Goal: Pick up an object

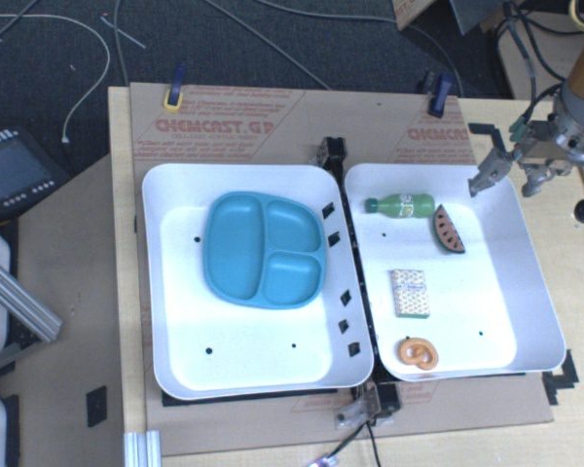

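1. Camera view: the jaws [507, 175] hang spread wide, holding nothing, over the right bin's [526, 290] top right corner.
2. Nearest grab is the green bottle [400, 204] lying on its side near the bin's top edge. Probably light, hard, slippery plastic, so I'd pinch across its middle.
3. Count: one bottle, one watermelon slice [449, 230], one cracker [410, 292], one pretzel [419, 353].
4. Left bin [175, 339]: one blue divided plate [265, 250].

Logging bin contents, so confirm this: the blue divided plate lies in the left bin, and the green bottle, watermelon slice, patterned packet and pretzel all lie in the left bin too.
Wrong in one respect. The camera view shows the green plastic bottle, red watermelon slice, patterned rectangular packet and orange pretzel in the right white bin. The blue divided plate lies in the left white bin, as stated.
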You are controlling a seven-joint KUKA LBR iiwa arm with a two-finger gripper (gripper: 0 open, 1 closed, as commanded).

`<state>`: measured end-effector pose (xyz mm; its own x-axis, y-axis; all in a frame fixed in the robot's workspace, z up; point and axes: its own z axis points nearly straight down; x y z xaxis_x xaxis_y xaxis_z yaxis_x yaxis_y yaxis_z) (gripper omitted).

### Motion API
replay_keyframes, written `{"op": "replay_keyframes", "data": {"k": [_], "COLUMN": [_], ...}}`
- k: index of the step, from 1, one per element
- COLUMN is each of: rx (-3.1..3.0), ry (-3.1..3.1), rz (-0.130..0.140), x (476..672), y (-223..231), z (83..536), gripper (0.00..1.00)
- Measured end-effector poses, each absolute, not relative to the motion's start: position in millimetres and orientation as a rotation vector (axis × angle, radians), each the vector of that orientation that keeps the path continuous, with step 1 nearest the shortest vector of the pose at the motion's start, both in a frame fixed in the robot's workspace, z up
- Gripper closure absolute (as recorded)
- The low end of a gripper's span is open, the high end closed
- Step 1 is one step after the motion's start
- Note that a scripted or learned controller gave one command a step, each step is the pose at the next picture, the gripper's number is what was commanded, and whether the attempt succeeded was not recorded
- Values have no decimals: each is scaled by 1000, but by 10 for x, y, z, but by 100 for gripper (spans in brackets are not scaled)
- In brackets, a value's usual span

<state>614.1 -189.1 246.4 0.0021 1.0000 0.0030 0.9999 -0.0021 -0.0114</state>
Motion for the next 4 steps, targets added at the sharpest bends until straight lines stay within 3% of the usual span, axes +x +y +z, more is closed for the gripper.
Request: {"op": "replay_keyframes", "data": {"k": [1, 2, 4], "rx": [-2221, -2215, -2217], "ry": [-2221, -2220, -2218], "rz": [0, 4, 3], "x": [6164, 6255, 6259], "y": [-1887, -1838, -1823], "z": [2526, 1986, 825], "gripper": [0, 0, 0]}}
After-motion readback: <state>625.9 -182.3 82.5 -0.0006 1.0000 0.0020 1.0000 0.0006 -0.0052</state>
